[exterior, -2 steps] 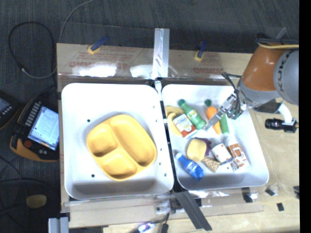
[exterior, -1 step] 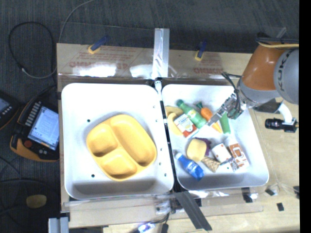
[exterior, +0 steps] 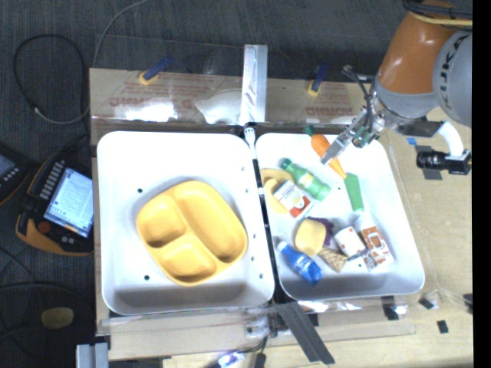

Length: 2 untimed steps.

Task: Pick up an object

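Dark carpet with loose cables surrounds the bench (exterior: pixel 430 228), which carries two shallow white bins side by side. The left bin (exterior: pixel 115 205) holds a yellow divided tray (exterior: pixel 192 230). The right bin (exterior: pixel 399 205) is crowded: a green bottle (exterior: pixel 304 179), a green stick-shaped item (exterior: pixel 354 192), a blue bottle (exterior: pixel 300 263), a yellowish rounded object (exterior: pixel 309 236) and several small red-and-white packets (exterior: pixel 368 248) whose labels are too small to read. A banana (exterior: pixel 270 179) lies partly under a packet.

My claw (exterior: pixel 336 150) hangs over the far edge of the right bin, right at an orange carrot (exterior: pixel 322 146) that it partly covers. Whether my claw is apart or together I cannot tell; its tip blurs into the carrot. My arm (exterior: pixel 418 52) is cut off at the right edge.
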Each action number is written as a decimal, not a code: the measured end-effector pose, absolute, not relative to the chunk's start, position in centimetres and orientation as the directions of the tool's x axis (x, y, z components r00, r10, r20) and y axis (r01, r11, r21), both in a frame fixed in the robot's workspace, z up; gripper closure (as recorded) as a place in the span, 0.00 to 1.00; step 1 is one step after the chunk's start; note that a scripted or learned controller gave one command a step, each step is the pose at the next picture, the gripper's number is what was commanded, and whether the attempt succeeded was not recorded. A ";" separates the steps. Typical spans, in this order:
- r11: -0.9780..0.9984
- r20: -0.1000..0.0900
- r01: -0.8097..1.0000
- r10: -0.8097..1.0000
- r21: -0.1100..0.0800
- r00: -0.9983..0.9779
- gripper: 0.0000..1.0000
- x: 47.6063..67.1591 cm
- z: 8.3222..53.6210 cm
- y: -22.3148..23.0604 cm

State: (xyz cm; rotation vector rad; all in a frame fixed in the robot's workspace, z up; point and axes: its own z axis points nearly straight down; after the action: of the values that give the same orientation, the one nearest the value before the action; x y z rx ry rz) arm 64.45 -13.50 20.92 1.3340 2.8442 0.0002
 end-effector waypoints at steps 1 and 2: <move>0.556 0.002 0.831 0.831 -0.001 -0.556 1.00 65.2 20.2 -12.6; 0.611 0.001 0.791 0.791 -0.008 -0.611 1.00 66.8 18.2 -12.5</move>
State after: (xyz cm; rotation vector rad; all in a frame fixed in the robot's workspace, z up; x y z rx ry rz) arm 66.77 -12.54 18.23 1.3870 2.8239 -0.0109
